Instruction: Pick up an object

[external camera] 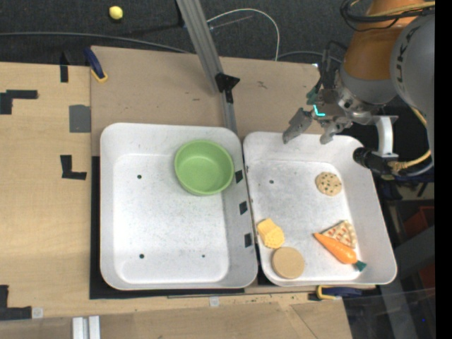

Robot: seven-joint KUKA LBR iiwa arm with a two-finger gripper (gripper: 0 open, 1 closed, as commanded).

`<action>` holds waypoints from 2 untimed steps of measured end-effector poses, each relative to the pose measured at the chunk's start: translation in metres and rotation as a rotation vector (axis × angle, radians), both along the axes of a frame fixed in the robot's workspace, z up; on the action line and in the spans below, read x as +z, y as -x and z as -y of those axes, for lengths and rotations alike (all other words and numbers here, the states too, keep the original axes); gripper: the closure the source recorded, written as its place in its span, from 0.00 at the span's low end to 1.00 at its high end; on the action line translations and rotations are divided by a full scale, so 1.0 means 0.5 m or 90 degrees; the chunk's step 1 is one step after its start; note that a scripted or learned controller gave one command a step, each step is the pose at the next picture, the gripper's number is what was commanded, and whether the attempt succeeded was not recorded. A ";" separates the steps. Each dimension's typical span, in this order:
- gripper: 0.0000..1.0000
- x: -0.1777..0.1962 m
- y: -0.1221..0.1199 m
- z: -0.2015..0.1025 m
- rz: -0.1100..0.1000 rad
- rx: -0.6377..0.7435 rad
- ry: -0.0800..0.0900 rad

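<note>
My gripper (311,132) hangs over the far edge of the right bin (304,162), its two fingers spread open with nothing between them. Below it in that bin lie a round speckled cookie (328,183), a pizza slice (341,232), an orange carrot (337,248), a yellow piece (269,233) and a tan round disc (288,263). The cookie is the nearest object to the gripper, a little toward the front and right of it.
A green bowl (204,167) sits at the far right of the left bin (141,210). A grey slanted pole (201,37) rises behind the bins. A yellow ball (116,12) lies on the dark floor at the far left.
</note>
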State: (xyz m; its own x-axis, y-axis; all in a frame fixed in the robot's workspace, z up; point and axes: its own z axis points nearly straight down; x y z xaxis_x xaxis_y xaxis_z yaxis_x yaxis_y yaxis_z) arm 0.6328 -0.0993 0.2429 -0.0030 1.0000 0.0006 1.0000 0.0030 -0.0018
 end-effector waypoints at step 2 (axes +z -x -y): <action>0.00 -0.231 0.014 -0.017 -0.001 -0.001 0.001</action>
State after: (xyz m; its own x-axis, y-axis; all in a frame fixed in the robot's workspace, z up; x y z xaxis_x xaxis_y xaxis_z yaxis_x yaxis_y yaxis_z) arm 0.6257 -0.0908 0.1273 -0.0013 1.0000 -0.0006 1.0000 0.0013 -0.0029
